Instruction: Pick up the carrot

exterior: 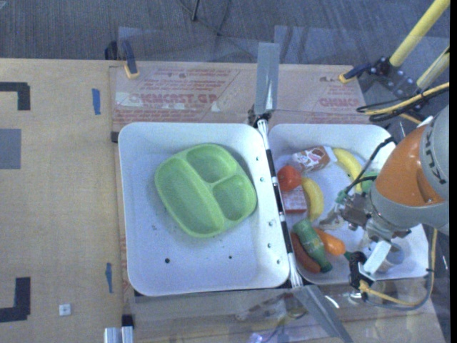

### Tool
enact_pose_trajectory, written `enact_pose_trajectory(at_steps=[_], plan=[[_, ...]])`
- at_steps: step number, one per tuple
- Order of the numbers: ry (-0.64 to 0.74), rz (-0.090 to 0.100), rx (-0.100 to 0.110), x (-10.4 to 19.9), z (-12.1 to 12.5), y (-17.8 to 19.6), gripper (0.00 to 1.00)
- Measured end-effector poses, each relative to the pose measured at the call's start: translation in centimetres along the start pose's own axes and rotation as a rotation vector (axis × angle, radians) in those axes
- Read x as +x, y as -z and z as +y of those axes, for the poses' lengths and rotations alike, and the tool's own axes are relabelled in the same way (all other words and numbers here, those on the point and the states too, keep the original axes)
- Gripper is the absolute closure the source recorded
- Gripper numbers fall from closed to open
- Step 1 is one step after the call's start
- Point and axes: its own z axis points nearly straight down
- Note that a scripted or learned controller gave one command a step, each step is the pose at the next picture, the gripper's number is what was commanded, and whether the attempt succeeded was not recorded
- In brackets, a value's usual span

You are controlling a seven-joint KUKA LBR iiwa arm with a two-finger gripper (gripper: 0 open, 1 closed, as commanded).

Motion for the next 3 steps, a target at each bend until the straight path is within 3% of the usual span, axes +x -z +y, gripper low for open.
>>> enact_pose_trajectory(at_steps=[1,2,3], plan=[[0.285,0.004,0.013,-1.3,0.3,-0.1,0.00],[0.299,-0.002,0.005,1.3,-0.9,0.0,0.00],[0.258,-0.002,0.002,1.5,-0.9,0.0,0.00]])
